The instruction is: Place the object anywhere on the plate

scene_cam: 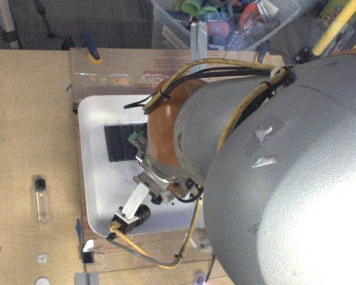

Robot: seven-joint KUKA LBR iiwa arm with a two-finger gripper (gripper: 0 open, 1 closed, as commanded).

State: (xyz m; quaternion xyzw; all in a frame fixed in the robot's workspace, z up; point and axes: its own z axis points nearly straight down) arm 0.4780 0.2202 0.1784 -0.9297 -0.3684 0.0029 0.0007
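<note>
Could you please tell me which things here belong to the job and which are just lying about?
Job in hand:
- white bin
- black flat piece in it, possibly the plate or the object

Lying about:
- glass vial on the bench
- clear tub of toys behind
- blue clip

Grey arm [285,171], orange band [163,126], yellow cables [225,67]

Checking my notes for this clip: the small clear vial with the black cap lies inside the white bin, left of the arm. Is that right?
No. The camera view shows the clear vial with the black cap lying on the wooden bench, outside the white bin and apart from its left wall. It is left of the arm, as you noted.
</note>
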